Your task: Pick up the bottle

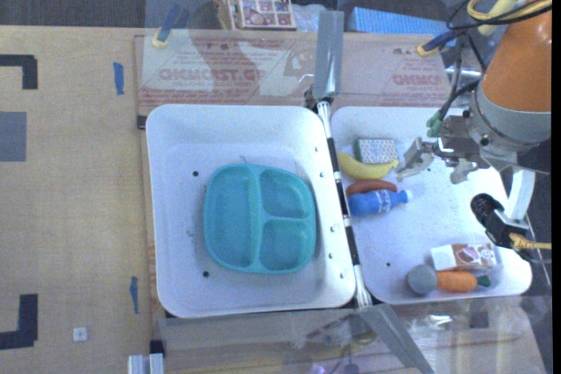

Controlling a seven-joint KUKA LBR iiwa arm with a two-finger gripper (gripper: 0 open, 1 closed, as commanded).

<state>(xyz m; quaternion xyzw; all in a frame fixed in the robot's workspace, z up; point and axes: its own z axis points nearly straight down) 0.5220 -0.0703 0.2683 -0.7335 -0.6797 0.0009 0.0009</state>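
The blue bottle lies on its side near the left wall of the right bin, its pale cap pointing right. My gripper hangs over the right bin, up and to the right of the bottle and apart from it. Its two fingers are spread open, with nothing between them. The grey arm with its orange band reaches in from the right.
A banana, a speckled sponge and a red-orange piece lie just above the bottle. A small box, a carrot and a grey ball sit at the bin's front. The left bin holds a teal divided plate.
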